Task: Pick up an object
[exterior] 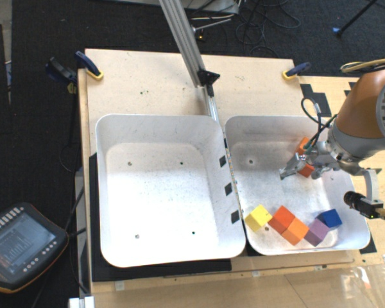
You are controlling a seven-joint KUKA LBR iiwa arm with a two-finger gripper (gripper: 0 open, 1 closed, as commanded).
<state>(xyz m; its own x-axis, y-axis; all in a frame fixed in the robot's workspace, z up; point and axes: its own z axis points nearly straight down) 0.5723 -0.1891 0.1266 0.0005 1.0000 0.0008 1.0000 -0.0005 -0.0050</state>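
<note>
Over the right bin (244, 133), gripper (303, 167) sits low, an orange-red block (304, 168) at its tip; whether the jaws clench it cannot be told. Block looks small, rigid, light, likely smooth-faced. Judged best hold: two opposite flat sides, squarely. More blocks (294, 224) lie near the front wall.

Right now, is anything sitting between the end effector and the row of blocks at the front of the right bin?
Nothing visible. The end effector is over the right bin, and bare bin floor lies between it and the yellow block, orange blocks, purple block and blue block.
</note>
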